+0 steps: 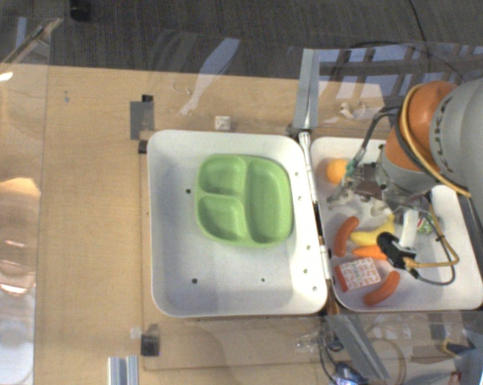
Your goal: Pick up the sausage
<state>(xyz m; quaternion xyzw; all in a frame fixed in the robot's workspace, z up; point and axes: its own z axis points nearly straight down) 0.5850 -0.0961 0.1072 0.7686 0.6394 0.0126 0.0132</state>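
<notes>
slim, curved, red-brown sausage (pixel 382 289) in right bin (pixel 466 292)

Centre frame, green divided plate (pixel 245 199): smooth plastic, soft sheen. Both left white bin (pixel 225 283) and right white bin (pixel 454 291): smooth plastic, slightly glossy. Underneath, bench (pixel 89 239): pale wood, matt. Lower right, sausage (pixel 382 289): smooth, shiny, plastic look. Top edge, floor (pixel 225 6): dark carpet, rough.

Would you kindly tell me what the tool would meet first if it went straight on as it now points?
Probably the right bin's bare floor, since the tool seems to point down between the orange ball and the nearer sausage; depth is unclear.
</notes>
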